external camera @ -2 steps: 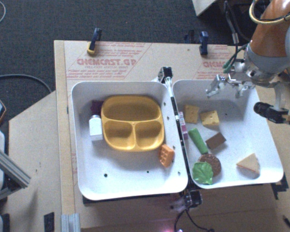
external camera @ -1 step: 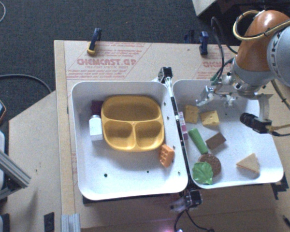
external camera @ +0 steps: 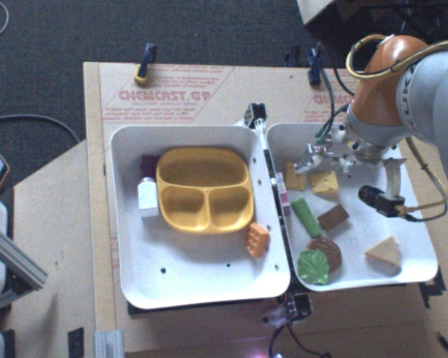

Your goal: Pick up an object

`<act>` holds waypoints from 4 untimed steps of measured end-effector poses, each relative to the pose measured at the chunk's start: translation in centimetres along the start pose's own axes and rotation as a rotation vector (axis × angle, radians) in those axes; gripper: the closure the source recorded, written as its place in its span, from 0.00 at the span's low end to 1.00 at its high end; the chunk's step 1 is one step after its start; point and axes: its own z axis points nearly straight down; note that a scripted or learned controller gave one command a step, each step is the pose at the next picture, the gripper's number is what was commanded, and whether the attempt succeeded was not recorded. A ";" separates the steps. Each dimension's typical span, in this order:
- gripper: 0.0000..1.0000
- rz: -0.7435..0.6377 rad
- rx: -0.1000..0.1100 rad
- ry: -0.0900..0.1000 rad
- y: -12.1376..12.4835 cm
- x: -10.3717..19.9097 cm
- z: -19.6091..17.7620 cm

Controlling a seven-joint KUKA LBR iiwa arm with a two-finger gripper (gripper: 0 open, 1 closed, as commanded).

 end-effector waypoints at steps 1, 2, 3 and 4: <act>0.00 -0.001 -0.013 -0.001 0.4 0.0 2.3; 1.00 0.000 -0.018 -0.002 0.5 0.0 1.3; 1.00 0.002 -0.013 -0.003 0.1 -0.7 -3.5; 1.00 -0.001 -0.015 -0.003 0.6 -0.8 -9.9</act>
